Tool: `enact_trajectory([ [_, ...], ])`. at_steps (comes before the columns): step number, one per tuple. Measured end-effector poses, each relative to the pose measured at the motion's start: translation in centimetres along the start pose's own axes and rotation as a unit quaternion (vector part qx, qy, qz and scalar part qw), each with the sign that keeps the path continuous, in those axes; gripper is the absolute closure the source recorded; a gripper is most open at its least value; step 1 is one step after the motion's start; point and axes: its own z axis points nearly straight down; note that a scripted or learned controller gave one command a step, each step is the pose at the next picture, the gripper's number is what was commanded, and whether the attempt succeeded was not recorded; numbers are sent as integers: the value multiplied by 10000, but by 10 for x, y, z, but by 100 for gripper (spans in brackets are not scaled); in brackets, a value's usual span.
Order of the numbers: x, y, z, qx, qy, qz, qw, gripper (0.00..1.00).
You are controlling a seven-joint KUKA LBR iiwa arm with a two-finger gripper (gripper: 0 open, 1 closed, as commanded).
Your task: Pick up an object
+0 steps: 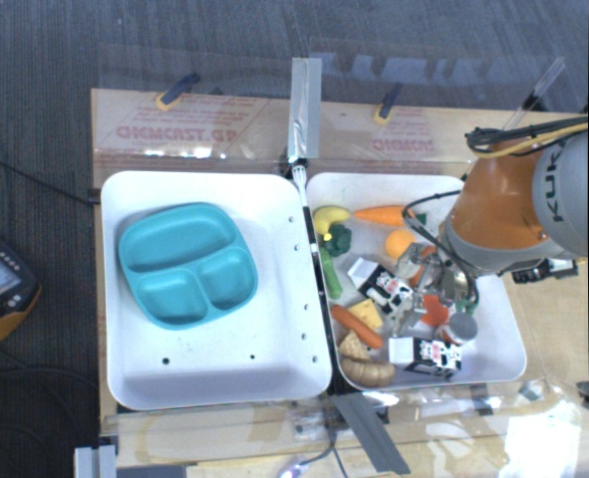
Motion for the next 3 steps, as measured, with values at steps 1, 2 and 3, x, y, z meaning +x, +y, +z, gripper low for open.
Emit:
enact_trajectory([
  [1, -45, 51, 1, -8, -12, 698, 9976, 0],
  [2, -4, 40, 0, -7, -18, 839, 9965, 0],
  [3, -108, 46, -1, -8, 99, 550, 9984, 0],
])
